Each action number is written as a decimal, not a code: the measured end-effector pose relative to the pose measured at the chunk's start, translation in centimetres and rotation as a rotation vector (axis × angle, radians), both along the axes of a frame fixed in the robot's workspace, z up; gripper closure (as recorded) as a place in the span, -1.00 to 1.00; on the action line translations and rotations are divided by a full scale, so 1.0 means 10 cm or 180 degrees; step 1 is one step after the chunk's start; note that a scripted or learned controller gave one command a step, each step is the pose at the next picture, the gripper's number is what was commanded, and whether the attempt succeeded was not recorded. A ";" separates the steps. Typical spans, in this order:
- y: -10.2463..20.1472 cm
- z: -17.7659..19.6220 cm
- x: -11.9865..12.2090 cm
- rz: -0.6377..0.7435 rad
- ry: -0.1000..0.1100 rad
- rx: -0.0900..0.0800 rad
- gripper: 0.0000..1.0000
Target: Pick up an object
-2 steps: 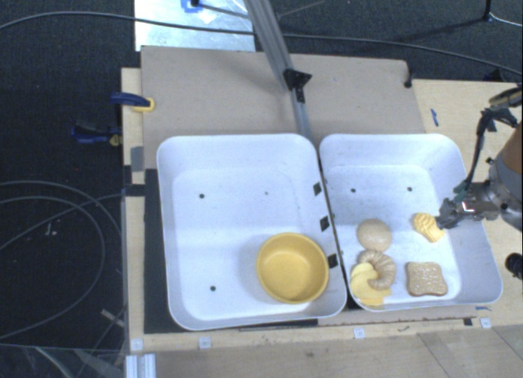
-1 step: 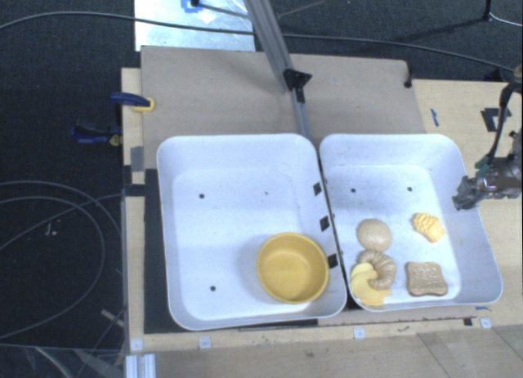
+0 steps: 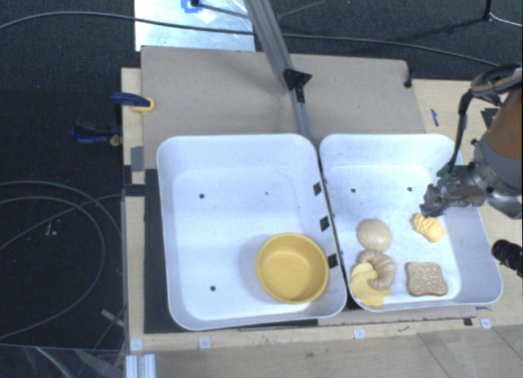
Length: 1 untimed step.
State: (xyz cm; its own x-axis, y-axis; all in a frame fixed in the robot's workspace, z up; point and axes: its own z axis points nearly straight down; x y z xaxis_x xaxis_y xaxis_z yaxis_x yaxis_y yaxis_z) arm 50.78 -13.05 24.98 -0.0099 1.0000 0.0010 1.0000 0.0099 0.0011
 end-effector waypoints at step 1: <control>0.43 0.00 -0.01 0.0000 -0.0003 0.0001 1.00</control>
